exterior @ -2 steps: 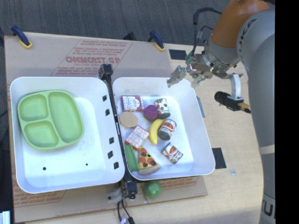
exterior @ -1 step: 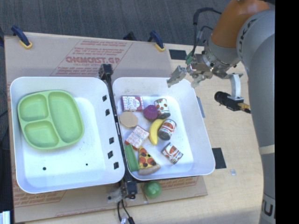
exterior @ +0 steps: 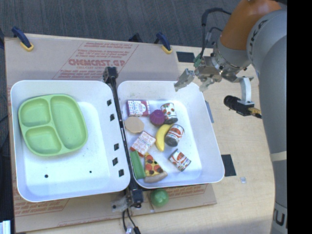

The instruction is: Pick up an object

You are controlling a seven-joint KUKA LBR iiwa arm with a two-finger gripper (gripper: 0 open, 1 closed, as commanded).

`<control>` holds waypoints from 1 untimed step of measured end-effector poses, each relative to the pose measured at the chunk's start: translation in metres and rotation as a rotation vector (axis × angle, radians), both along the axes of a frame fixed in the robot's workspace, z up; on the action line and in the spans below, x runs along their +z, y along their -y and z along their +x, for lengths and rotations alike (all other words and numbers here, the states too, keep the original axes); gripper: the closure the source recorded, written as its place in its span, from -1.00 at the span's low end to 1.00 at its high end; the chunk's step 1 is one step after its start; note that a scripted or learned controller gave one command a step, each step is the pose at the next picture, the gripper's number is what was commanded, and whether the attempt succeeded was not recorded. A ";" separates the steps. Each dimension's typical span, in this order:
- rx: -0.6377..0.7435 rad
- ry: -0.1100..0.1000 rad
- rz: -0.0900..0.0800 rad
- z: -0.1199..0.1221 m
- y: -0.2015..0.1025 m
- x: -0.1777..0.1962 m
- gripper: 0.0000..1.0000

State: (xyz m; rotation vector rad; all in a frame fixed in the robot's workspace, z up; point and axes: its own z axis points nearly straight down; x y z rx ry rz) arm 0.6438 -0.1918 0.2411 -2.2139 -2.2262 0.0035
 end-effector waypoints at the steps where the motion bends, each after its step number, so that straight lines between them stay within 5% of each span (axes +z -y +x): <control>1: 0.000 0.000 0.000 0.000 0.000 0.000 -1.00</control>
